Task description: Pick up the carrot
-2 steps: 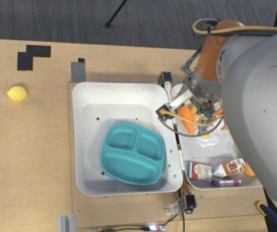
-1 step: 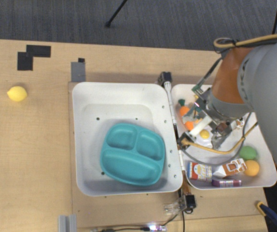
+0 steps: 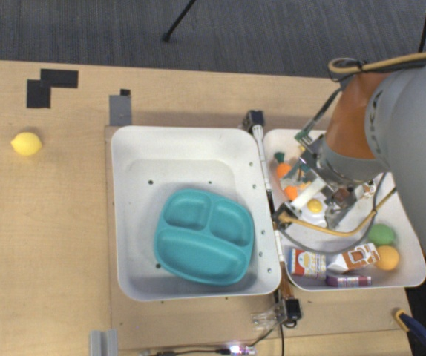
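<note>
An orange piece with a green end, which looks like the carrot (image 3: 283, 170), lies near the left wall of the right bin (image 3: 413, 273). A second small orange piece (image 3: 293, 193) lies just below it. My gripper (image 3: 313, 188) is low inside this bin, right beside both orange pieces, with the grey arm and its orange band (image 3: 350, 124) reaching in from the right. The arm's wrist and cables cover the gripper's tips.
The right bin also holds a yellow-and-white item (image 3: 315, 207), a green ball (image 3: 381, 234), an orange ball (image 3: 387, 258), a small carton (image 3: 361, 256), a flat box (image 3: 307, 262) and a purple pen (image 3: 346, 279). A teal divided plate (image 3: 204, 236) lies in the left bin (image 3: 135, 154). A lemon (image 3: 26, 144) sits on the bench.
</note>
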`<action>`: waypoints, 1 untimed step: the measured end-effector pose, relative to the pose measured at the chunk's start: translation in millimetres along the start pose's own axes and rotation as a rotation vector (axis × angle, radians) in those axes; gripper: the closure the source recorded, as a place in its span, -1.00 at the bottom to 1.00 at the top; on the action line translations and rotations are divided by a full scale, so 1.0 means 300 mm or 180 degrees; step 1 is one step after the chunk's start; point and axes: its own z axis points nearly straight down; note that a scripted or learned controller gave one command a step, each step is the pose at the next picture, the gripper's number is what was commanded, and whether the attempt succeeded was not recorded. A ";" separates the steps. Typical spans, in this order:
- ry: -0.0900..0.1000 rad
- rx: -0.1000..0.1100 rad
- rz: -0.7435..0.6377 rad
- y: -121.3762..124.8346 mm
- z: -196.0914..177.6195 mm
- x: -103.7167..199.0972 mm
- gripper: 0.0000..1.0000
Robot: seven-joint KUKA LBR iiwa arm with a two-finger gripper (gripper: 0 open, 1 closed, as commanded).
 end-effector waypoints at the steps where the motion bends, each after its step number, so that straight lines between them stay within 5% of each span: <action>1: 0.0000 0.0000 0.0000 0.000 0.000 0.000 -1.00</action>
